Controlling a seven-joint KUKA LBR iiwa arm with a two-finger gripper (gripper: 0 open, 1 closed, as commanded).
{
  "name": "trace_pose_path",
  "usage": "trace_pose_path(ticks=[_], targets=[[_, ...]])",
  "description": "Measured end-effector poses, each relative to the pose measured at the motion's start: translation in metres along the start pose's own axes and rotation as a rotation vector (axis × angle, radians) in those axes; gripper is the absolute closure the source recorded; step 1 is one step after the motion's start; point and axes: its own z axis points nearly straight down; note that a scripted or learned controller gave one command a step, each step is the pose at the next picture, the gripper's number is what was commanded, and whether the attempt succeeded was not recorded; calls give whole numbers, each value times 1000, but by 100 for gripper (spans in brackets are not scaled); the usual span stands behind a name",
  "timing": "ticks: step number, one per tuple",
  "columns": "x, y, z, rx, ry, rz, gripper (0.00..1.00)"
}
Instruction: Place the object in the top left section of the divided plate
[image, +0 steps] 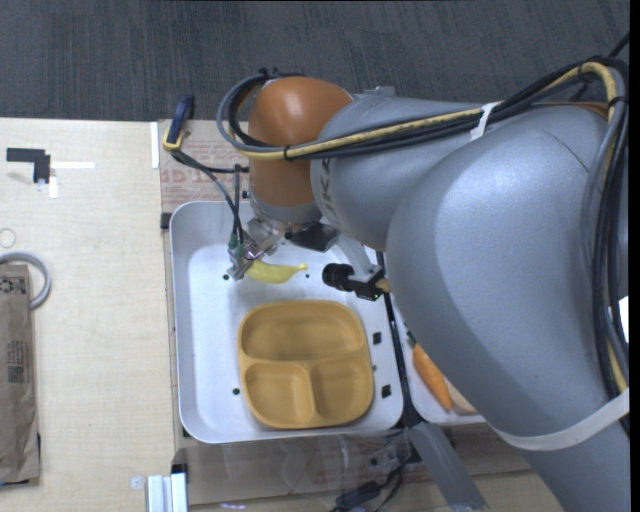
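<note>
Your gripper (240, 262) sits low in the left bin (200, 330), just above the divided plate (305, 362) — whether it is open or closed cannot be told. The banana (276, 271) lies on the bin floor beside it — off the plate.

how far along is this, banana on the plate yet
Not yet. Done: the arm has reached into the left bin, with the end effector down at the banana. In hand: a grasp attempt; the banana lies on the bin floor above the plate. Left: lifting it and placing it in the plate's top left section.
</note>
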Motion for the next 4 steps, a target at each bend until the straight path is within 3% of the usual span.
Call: trace_pose_path(ticks=[1,2,3,4], targets=[[-85,-53,-129,-2,-2,122,100],[-2,-86,-82,0,1,-380,100],[-4,-87,-88,3,2,-373,100],[32,-135,0,-8,-4,-265,100]])
